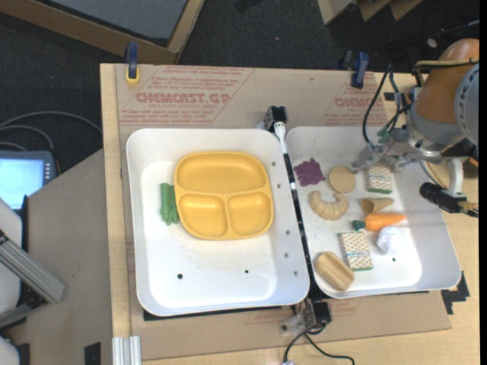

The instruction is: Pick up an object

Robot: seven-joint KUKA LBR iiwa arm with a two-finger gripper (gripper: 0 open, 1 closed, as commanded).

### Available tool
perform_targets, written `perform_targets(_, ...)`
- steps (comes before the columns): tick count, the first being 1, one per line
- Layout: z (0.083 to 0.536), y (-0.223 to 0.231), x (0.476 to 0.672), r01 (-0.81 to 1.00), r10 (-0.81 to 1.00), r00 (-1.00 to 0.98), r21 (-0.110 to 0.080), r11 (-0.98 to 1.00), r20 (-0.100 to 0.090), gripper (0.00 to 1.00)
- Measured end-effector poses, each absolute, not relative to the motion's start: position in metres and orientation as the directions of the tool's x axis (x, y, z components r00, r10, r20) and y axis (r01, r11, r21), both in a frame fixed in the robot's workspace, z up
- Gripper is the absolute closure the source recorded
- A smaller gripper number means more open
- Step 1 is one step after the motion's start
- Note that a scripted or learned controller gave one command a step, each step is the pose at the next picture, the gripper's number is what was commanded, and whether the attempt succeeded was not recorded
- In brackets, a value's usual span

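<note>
Grey arm's claw (378, 160) hovers just above a patterned packet (379, 179).

A mustard-yellow divided plate (224, 195) and a green bean pod (167, 204) sit in the white left bin (152, 272), at centre frame over a tan bench (190, 90) printed with red lettering. In the white right bin (434, 268), a purple cluster (309, 172), a beige round (342, 179), a pale tan croissant (328, 204), an orange carrot (383, 221), a brown bread loaf (333, 270) and two green-and-white patterned packets (356, 250) lie together. The grey arm (445, 120), at upper right, carries an orange band.
</note>
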State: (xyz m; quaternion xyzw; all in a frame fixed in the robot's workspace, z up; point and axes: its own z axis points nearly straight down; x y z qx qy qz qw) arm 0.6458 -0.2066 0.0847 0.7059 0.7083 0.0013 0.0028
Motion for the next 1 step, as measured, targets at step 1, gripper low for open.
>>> perform_targets(1,0.0961,-0.2077,0.6445,1.000,1.000,-0.002,0.006,0.002,-0.003,1.00)
